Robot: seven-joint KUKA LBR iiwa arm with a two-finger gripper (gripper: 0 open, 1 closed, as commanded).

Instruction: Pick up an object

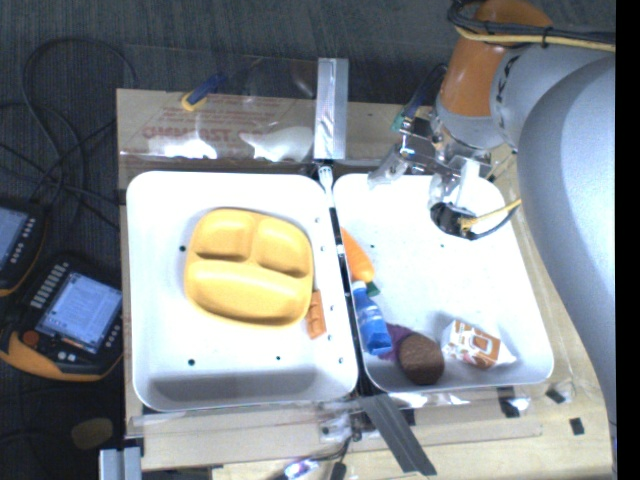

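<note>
Brown ball [421,357], blue bottle [372,326] and orange-white packet [472,343] lie in the view's right-hand bin [440,283] — the gripper [398,162] hovers at its opposite end, grip state impossible to tell.

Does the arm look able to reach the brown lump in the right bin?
Probably yes: the brown lump lies uncovered from above, though a blue bottle sits close beside it.

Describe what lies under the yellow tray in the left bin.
The yellow tray rests in the left bin. A small orange piece pokes out at its right edge. How far that runs underneath, and anything else below, is covered by the tray.
</note>
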